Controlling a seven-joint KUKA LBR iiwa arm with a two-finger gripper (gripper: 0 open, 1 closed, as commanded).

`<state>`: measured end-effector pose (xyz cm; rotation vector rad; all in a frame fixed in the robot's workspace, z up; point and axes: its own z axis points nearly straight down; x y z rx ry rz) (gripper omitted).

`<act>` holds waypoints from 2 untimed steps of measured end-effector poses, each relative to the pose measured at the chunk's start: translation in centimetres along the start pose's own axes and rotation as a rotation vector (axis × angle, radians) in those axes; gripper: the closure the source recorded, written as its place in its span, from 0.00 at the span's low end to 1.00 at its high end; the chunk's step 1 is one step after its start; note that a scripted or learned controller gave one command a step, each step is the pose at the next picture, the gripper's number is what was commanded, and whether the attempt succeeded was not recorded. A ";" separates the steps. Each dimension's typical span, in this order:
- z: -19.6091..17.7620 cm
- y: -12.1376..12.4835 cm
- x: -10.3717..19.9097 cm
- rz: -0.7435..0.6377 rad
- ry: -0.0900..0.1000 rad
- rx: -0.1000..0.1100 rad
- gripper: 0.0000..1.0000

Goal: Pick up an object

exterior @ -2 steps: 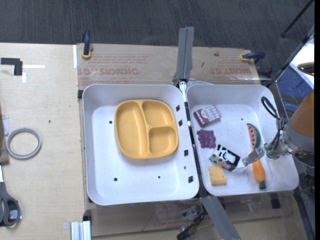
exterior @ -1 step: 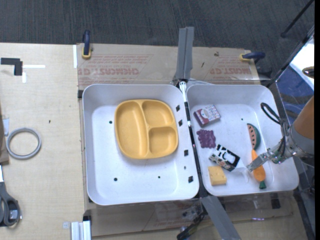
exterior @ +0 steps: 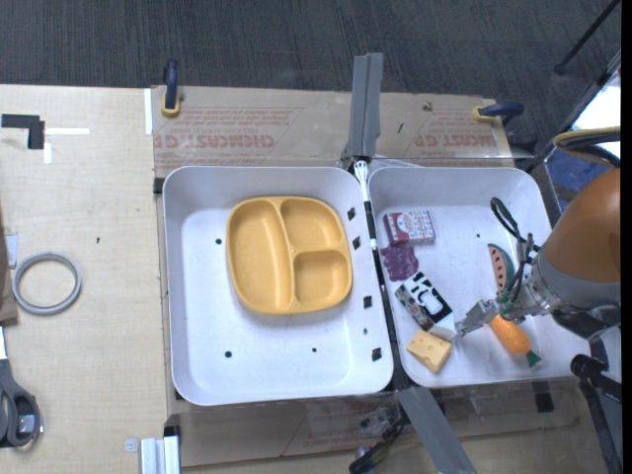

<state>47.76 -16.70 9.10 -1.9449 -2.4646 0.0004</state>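
Leftmost, a bare wooden bench (exterior: 79, 363) carries a roll of grey tape (exterior: 44, 282) near its left edge, with a pair of scissors (exterior: 15, 415) at the near-left corner and a small black bracket (exterior: 28, 128) at the far left. Moving right, a sheet of printed cardboard (exterior: 257, 138) lies under the far side of both bins, pinned by two yellow clamps (exterior: 172, 95).

Next comes the left bin (exterior: 197, 363), holding a yellow divided plate (exterior: 288, 253) set toward its far half; the near half of its floor is open white, and a clear margin runs all round the plate. A grey divider bar (exterior: 365, 107) stands where the two bins meet.

Within the right bin (exterior: 464, 191), things crowd the left and near parts: a small printed packet (exterior: 409, 227), a purple piece (exterior: 399, 261) just nearer, a black-and-white item (exterior: 425, 300), then a yellow cheese wedge (exterior: 429, 351) near the front wall. The bin's far middle floor is free. A watermelon slice (exterior: 497, 265) lies toward the right wall, and an orange carrot (exterior: 512, 336) rests near the front right.

At the right edge the arm (exterior: 592, 235) reaches in, its gripper (exterior: 484, 316) low over the bin floor between cheese wedge and carrot, just beside the carrot. How wide the fingers stand, I cannot tell, and nothing is visibly held.
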 end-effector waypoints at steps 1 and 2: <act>-0.9 0.1 0.0 -0.003 -0.001 -0.001 1.00; -11.2 1.1 4.6 0.037 -0.002 0.000 1.00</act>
